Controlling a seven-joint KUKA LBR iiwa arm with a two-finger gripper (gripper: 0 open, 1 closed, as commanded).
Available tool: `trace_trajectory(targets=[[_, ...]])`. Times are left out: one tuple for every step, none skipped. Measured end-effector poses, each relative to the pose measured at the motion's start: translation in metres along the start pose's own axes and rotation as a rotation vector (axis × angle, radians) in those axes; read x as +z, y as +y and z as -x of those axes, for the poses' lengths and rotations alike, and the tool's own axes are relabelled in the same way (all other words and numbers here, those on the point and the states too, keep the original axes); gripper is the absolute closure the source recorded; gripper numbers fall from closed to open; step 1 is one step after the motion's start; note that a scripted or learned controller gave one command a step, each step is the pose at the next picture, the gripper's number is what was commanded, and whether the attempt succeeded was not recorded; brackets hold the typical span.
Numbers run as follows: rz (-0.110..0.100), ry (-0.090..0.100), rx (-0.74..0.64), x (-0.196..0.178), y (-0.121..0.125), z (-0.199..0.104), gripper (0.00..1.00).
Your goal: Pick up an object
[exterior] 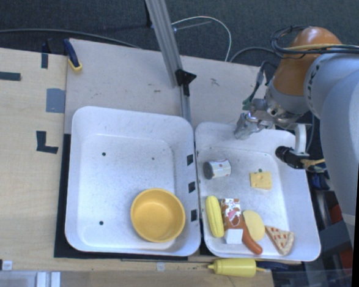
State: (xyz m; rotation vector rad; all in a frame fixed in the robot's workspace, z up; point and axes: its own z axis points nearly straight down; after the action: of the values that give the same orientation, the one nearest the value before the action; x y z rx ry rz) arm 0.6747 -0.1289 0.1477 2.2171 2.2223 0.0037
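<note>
Start at the near edge of the bench: a yellow squeeze bottle [234,267] lies on its side just outside the right bin [304,207], so leave it alone. Inside that bin's near end you have a tight cluster: a yellow corn cob [214,216] lying with its long axis running near to far, a small printed carton [230,212] touching it, a white block [233,236], a sausage [251,243], a pale yellow disc [253,223] and a pizza slice [279,240]. They press against each other, so a clean grasp there looks doubtful.

Further back, two things stand apart: a cheese square [261,180] and a small grey-and-white can [217,169] on its side, its long axis running left to right. In the left bin [89,164] sits a yellow bowl [157,215], well away from the arm.

The gripper [247,127] hovers over the far rim of the right bin, tilted, holding nothing you can see; whether it is spread or closed cannot be told from here. The can lies nearest, just nearward and slightly left of it, with the cheese nearward and slightly right. For the can, you would likely want to close across its short width.
</note>
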Motion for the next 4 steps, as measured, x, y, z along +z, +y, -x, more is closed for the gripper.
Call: trace_trajectory(targets=[[0.000, -0.001, 0.001, -0.049, -0.005, 0.006, 1.00], [0.003, -0.001, 0.001, -0.113, -0.002, 0.006, 1.00], [-0.005, 0.001, -0.004, -0.107, -0.019, -0.056, 1.00], [-0.007, 0.001, -0.003, -0.090, -0.032, -0.105, 1.00]])
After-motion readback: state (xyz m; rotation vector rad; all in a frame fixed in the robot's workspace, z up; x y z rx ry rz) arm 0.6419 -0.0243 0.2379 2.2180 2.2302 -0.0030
